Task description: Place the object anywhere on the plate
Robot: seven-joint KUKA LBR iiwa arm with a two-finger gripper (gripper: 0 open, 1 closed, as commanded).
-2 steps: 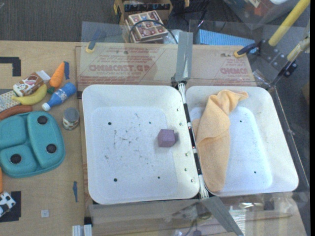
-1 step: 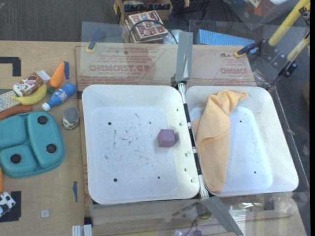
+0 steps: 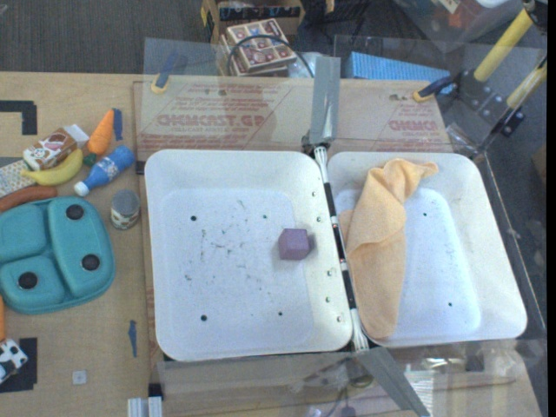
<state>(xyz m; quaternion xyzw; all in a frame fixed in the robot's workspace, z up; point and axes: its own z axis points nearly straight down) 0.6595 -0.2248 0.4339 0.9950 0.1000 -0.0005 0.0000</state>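
Two white bins sit side by side on the bench. One purple block [image 3: 294, 243] lies in the left bin [image 3: 174, 320], toward its right wall, with bare floor all round it. Right of the block, one orange cloth [image 3: 382, 233] drapes along the right bin's [image 3: 486, 302] left side. Behind the block, a clear sheet [image 3: 208, 120] bears faint red lettering, not legible.

Beyond my pale wooden bench [image 3: 52, 102], dark grey carpet floor [image 3: 87, 16] and open brown cardboard box [image 3: 252, 3].
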